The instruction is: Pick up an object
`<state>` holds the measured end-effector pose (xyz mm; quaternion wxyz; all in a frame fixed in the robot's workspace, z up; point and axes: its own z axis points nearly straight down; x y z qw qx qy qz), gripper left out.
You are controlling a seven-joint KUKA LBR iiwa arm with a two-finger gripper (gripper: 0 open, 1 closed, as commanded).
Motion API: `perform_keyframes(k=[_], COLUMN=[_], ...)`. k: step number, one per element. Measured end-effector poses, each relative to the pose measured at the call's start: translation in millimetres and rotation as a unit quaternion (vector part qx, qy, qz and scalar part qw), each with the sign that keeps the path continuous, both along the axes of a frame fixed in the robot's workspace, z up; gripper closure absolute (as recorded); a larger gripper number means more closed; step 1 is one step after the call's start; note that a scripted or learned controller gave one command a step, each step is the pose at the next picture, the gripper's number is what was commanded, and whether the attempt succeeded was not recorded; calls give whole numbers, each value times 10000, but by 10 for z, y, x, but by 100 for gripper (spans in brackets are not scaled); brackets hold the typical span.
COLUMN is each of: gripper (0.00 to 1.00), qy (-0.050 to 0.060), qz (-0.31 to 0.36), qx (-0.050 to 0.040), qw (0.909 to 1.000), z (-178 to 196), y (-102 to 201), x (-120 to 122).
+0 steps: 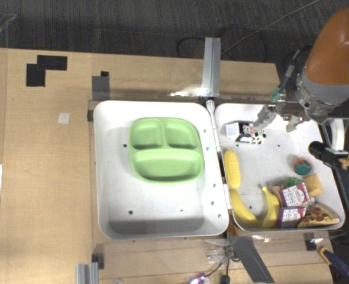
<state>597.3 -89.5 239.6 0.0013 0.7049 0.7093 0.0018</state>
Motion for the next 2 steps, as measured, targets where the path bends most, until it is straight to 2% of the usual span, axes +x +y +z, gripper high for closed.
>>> perform_keyframes(k=[1,2], gripper=[0,0], qy=[-62,-79], qz=[303,436], qx=[-9,-25], qw=[9995,9990], z=[-1184,-1446], y=[-151,-94], x=[566,771])
